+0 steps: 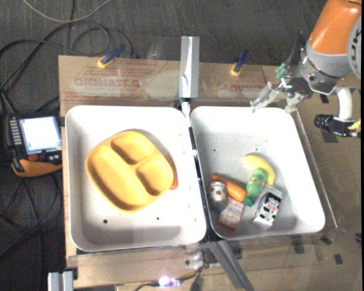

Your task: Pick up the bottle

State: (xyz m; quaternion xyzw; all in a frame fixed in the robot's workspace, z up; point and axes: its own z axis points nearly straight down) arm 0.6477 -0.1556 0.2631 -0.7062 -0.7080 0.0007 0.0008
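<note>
Camera view: gripper [273,96] seen spread open, holding nothing, over the back rim of the right bin [242,132]. Bottle [256,185], green, lies well apart from it, toward the bin's front, beside a banana [258,162], carrot [233,191], can [217,193] and small carton [267,208]. Left bin [79,223] holds a yellow divided plate [130,168].

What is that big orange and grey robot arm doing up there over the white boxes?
It is meant to pick up the bottle, the green one lying in the right bin among a banana, a carrot, a small can and a little carton. Right now the gripper hangs over the bin's far right corner with its fingers spread and nothing between them, well away from the bottle. The left bin holds a yellow divided plate.
</note>
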